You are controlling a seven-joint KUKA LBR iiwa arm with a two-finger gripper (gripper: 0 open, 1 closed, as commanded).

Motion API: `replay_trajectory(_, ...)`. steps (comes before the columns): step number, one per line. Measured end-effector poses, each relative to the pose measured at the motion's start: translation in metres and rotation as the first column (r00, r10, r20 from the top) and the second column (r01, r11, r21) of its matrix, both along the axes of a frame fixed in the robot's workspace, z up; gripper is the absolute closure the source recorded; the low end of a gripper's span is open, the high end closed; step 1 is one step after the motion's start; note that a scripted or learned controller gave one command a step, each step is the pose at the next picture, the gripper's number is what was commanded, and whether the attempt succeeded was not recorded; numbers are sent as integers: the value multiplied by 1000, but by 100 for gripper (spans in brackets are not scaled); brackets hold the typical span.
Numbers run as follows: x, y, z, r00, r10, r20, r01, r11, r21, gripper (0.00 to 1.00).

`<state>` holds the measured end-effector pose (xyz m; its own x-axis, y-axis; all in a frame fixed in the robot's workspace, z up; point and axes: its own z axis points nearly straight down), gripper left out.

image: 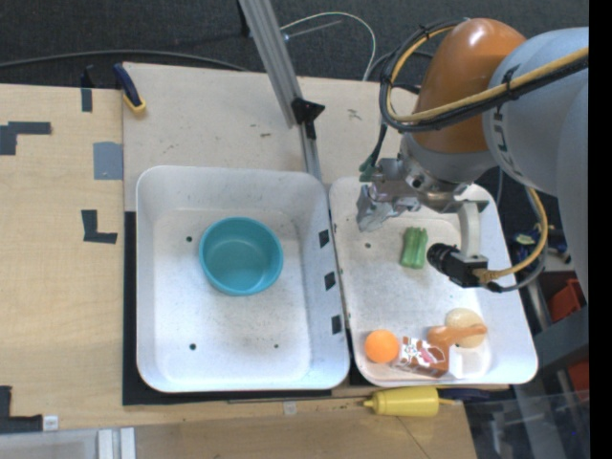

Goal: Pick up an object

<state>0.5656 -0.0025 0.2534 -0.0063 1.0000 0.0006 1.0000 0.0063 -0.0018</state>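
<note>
Objects for picking lie in the right bin: I see a green block near its middle, and an orange ball at the front edge beside a small packet. My gripper hangs over the bin's back left part, near the block; whether its fingers are apart I cannot tell. A teal bowl sits in the left bin.

A yellow-handled tool lies on the wooden bench at six o'clock, just below the right bin's near rim; a blue-and-yellow clamp sits at eleven o'clock. A grey metal pole slants in from twelve o'clock; grey and black tape patches mark the bench at nine o'clock.
</note>
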Motion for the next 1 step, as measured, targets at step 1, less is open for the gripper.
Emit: replay_trajectory(1, 6, 50, -17, 1000, 0, -2, 0, 1000, 0, 100)
